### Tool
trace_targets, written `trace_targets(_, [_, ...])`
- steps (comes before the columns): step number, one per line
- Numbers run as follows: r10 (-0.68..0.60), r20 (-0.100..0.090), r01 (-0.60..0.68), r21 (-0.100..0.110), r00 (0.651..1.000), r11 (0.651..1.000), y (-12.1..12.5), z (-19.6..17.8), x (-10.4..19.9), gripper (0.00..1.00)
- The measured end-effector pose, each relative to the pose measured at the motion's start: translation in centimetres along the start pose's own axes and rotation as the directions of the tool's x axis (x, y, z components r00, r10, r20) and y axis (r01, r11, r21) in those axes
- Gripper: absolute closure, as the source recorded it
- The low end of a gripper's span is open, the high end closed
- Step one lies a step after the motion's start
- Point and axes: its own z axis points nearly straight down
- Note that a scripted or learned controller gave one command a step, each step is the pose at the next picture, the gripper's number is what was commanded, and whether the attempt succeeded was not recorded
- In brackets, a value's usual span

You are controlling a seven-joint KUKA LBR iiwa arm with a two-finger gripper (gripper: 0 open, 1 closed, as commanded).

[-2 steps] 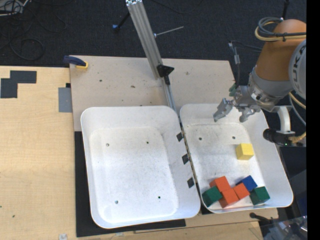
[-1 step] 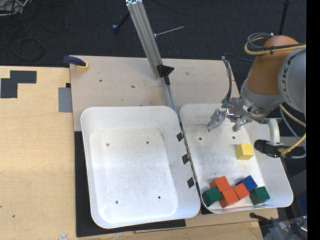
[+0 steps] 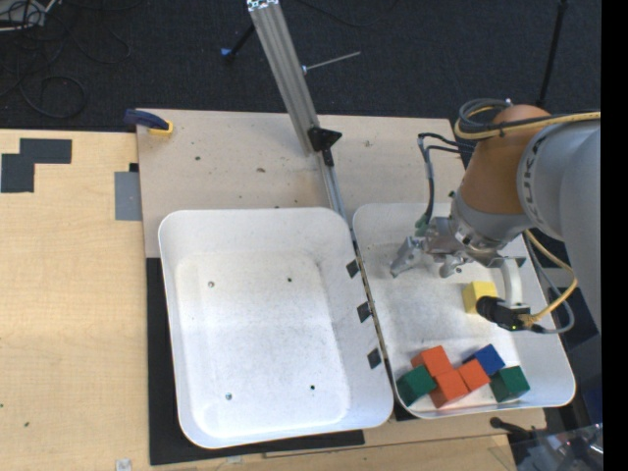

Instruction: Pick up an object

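Note:
Several small blocks lie in the near part of the right bin (image 3: pixel 392 226): orange blocks (image 3: pixel 449 385), a blue block (image 3: pixel 489 357), a green block (image 3: pixel 416 385) and a dark green block (image 3: pixel 509 384). A yellow block (image 3: pixel 479 294) sits apart from them, further back on the right. My gripper (image 3: pixel 427 261) hangs over the upper middle of the right bin, left of the yellow block and well behind the cluster. It stands open, and nothing shows between its fingers (image 3: pixel 403 260). The grey arm with its orange band (image 3: pixel 510 126) comes in from the right.
The left bin (image 3: pixel 177 238) lies beside the right one, with black clips (image 3: pixel 361 311) along their shared edge. A slanted metal rail (image 3: pixel 289 67) rises from the bench behind the bins. A blue clamp (image 3: pixel 147 120) sits at the bench's far left corner.

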Motion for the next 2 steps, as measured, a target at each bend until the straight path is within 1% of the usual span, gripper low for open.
trace_targets(1, [0.007,0.001,-0.007,-0.006,1.000,1.000,0.1,-1.4,-0.2,1.00])
trace_targets(2, [0.003,0.003,-0.003,-0.013,1.000,1.000,0.6,-6.3,-1.1,1.00])
